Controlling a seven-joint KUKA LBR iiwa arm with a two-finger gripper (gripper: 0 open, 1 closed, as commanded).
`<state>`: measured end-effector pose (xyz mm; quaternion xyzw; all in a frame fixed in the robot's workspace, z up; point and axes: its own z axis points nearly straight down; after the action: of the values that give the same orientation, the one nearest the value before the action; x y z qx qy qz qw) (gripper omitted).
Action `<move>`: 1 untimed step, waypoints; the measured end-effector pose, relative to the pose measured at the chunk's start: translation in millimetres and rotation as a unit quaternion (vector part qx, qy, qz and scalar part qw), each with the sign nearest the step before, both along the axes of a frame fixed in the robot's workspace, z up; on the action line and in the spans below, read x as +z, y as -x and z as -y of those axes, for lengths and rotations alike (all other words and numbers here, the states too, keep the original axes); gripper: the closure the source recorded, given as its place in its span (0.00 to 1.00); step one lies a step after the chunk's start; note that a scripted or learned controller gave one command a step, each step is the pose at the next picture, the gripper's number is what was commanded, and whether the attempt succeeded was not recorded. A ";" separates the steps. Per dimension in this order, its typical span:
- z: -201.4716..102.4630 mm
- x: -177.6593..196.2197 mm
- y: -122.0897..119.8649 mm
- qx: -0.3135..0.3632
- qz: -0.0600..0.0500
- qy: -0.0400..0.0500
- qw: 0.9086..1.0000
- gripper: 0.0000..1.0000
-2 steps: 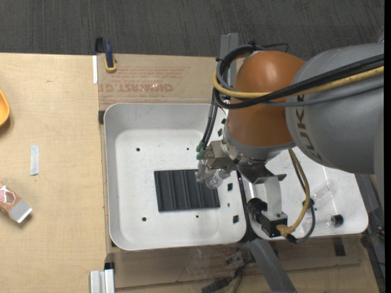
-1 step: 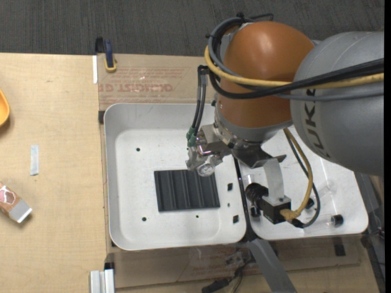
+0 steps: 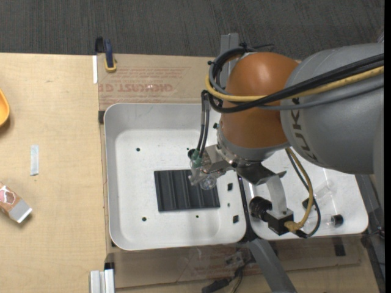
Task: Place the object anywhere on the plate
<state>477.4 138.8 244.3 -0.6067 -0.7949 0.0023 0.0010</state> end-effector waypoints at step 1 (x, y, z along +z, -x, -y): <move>-1.3 39.8 -0.6 0.014 0.001 0.000 1.000 1.00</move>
<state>478.0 140.2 284.1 -0.5952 -0.8036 0.0015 0.0002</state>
